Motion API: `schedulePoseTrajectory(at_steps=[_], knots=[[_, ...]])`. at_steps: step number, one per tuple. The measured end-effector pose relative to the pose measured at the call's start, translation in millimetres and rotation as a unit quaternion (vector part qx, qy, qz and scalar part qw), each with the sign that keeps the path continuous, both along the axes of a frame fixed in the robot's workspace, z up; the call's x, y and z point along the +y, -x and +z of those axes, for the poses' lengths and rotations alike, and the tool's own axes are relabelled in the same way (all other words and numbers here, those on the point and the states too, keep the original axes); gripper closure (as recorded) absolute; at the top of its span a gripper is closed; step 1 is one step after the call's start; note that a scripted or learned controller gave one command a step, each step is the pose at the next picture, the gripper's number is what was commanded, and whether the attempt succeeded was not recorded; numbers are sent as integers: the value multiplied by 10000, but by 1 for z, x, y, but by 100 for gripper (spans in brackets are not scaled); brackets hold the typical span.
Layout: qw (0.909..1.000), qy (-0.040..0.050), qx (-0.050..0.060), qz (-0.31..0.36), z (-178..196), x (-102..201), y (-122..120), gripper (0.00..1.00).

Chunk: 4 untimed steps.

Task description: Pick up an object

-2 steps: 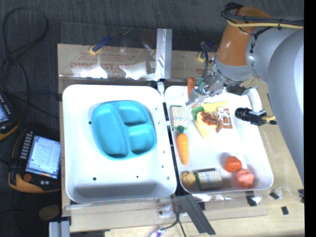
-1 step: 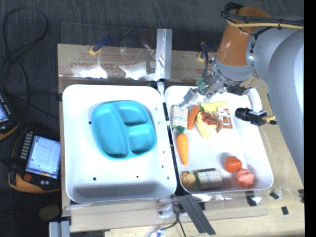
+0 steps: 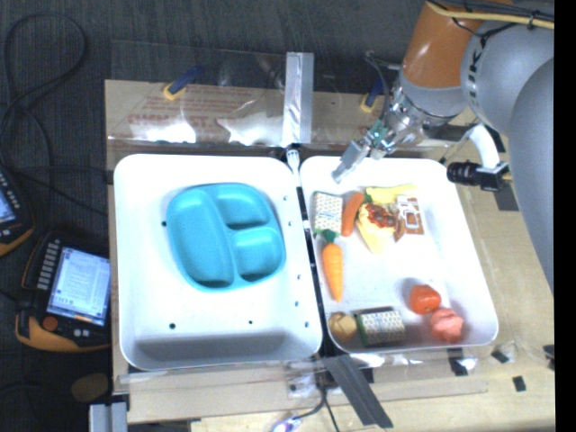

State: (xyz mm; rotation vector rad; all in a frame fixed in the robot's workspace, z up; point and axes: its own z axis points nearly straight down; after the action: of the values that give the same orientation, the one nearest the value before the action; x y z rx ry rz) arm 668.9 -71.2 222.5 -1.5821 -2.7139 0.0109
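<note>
Looking down, camera view: two white bins sitting side by side on the bench, left bin (image 3: 135,268) and right bin (image 3: 468,268).
Arm: grey with orange band (image 3: 441,39), reaching in from the right and hanging over the far edge of the right bin.
Gripper (image 3: 353,162): pointing down-left above the right bin's far-left corner; fingers appearing close together with nothing visible between them, though how far apart they are standing cannot be told at this slant.
Left bin: holding a blue divided tray (image 3: 225,234), lying near the middle.
Right bin, far side: a patterned packet (image 3: 326,209) just beside an orange carrot (image 3: 351,212); a yellow wedge (image 3: 373,232) touching a red-and-white carton (image 3: 405,214).
Right bin, left side: a second carrot (image 3: 332,268) lying along the wall, green top toward the far side.
Right bin, near side: a tan round piece (image 3: 341,325) touching a dark box (image 3: 381,326); a red tomato (image 3: 425,298) just beside a pink fruit (image 3: 445,324).
</note>
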Motion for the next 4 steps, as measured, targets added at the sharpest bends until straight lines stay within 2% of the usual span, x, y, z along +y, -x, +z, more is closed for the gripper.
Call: schedulePoseTrajectory(at_steps=[1, 2, 3, 4], knots=[[9995, -16, 18, -311, -85, -62, 96, 0], [9945, -14, 4, -1046, -110, -69, 83, 0], [9987, -32, 13, -507, -119, -45, 149, 0], [9858, -14, -58, -1678, -134, -40, 100, 0]])
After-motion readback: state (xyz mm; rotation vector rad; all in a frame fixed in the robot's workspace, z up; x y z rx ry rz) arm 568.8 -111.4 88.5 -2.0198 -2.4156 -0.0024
